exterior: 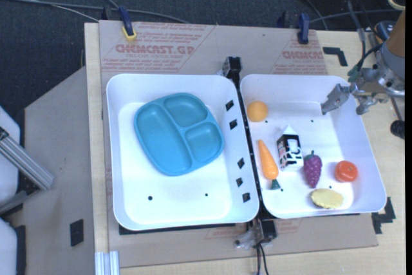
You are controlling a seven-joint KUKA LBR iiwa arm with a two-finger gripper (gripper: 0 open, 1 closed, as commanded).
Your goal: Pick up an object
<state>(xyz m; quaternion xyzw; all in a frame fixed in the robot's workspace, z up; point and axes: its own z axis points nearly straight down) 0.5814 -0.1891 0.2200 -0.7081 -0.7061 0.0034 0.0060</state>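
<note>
You've got the two-finger gripper (348, 98) hovering at the top-right corner of the right white bin (370, 158), fingers spread apart w/ nothing between them. Candidates all sit in the right bin: small orange ball-shaped fruit (257, 111) near the top-left corner; orange plastic carrot (267, 160) along the left wall; black-and-white milk carton (290, 150) mid-bin, just beside the purple plastic grape bunch (312, 168); red-orange tomato (346, 170) toward the right wall; pale yellow lemon-like piece (327, 198) by the bottom edge. Left white bin (122, 158) carries a blue divided plastic plate (178, 132). Judgement: all look light, stiff, smooth toy plastic, prob. slippery. Tomato is nearest the gripper & stands apart from neighbours; take it across its widest part, approx. centred, else it may squirt out.
</note>
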